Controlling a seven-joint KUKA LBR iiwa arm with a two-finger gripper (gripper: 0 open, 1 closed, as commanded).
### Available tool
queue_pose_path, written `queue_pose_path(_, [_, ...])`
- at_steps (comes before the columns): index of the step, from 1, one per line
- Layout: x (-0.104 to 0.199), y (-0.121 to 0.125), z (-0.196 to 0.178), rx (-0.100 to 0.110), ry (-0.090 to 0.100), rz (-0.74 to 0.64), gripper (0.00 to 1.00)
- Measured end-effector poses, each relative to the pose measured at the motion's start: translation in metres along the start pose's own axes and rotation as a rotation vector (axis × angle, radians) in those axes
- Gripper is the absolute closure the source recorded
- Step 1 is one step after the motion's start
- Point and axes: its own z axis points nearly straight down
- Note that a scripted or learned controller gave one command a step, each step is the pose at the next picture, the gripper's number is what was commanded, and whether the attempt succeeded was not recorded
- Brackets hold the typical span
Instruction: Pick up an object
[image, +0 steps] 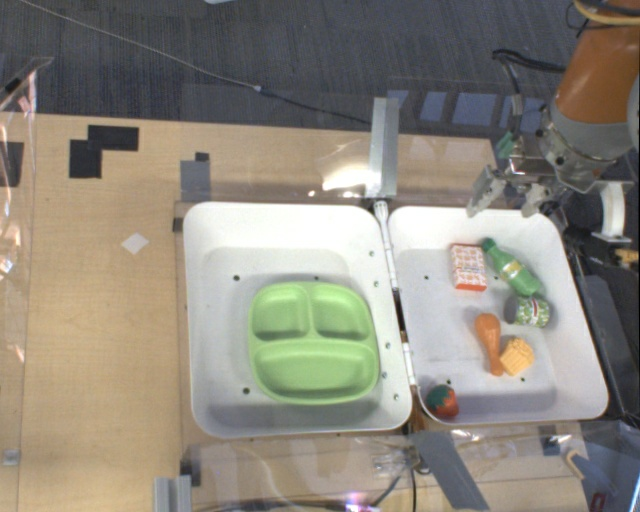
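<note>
Nearby, carton (468, 267) touches bottle (512, 268) under claw (507, 195).

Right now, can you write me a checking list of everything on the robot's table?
Surface: wooden bench bearing two shallow white bins, left bin and right bin, side by side.
Job's things: in the right bin, a small red-and-white carton, a green plastic bottle lying down, a small green-labelled can, an orange toy carrot, a yellow waffle-patterned block, a red-and-green round toy fruit.
Clutter: green three-compartment plastic tray in the left bin.
Grippers: two-finger gripper above the right bin's far edge, open, nothing between its fingers.
Cables: thin dark cable across the floor; wires by the wrist.
Surroundings: dark carpet, black tape marks on the bench.
</note>
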Motion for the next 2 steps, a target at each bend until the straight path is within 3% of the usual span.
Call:
queue_pose_path(1, [0.024, 0.016, 0.056, 0.0, 0.0, -0.174, 0.0])
queue_pose_path(2, [-0.023, -0.008, 0.181, -0.004, -0.001, -0.122, 0.0])
